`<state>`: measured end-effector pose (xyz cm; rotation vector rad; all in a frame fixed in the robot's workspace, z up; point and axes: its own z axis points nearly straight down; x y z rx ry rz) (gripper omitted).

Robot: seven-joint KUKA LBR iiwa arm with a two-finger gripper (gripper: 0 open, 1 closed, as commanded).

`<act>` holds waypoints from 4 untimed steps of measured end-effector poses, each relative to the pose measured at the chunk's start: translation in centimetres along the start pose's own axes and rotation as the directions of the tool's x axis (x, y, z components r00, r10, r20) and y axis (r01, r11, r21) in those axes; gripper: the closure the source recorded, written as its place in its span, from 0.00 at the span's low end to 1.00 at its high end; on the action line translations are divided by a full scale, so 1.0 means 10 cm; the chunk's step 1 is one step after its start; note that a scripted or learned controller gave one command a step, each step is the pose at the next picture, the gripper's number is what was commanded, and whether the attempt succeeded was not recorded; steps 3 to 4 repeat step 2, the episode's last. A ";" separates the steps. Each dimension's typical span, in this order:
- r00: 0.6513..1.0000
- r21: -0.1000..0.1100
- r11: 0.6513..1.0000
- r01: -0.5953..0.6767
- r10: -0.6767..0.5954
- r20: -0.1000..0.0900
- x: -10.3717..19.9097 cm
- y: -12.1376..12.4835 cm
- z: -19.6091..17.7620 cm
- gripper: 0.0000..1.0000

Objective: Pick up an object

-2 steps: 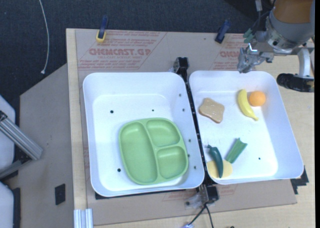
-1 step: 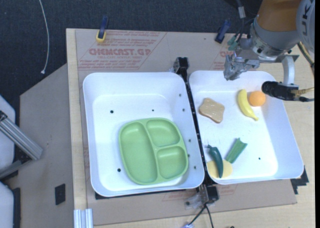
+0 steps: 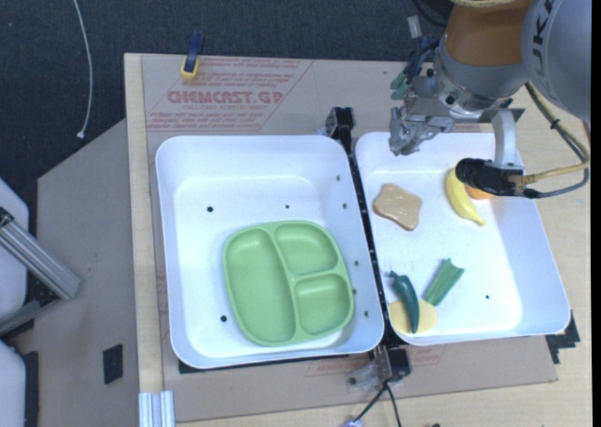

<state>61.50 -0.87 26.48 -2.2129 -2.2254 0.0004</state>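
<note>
My gripper (image 3: 408, 142) hangs over the far left corner of the right bin (image 3: 535, 270), with nothing seen in it. A tan slice of toast (image 3: 397, 206) lies just in front of it, a short way below. To the right of the toast lies a yellow banana (image 3: 462, 202). Near the bin's front left sit a light green stick (image 3: 442, 282) and a dark green pepper-like piece (image 3: 406, 296) resting on a yellow piece (image 3: 420, 320).
The left bin (image 3: 188, 181) holds a green divided plate (image 3: 286, 281). A black clip (image 3: 339, 121) sits at the far end of the divider between the bins. A blue and yellow clamp (image 3: 192, 54) stands on the cardboard behind the left bin.
</note>
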 end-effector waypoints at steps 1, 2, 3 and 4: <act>1.000 0.002 1.000 0.001 -0.001 0.000 0.54 -0.11 0.23 1.00; 1.000 0.002 1.000 -0.001 0.001 0.001 0.95 -0.21 0.35 1.00; 1.000 0.002 1.000 -0.001 0.001 0.001 0.95 -0.21 0.35 1.00; 1.000 0.002 1.000 -0.001 0.001 0.001 0.95 -0.21 0.35 1.00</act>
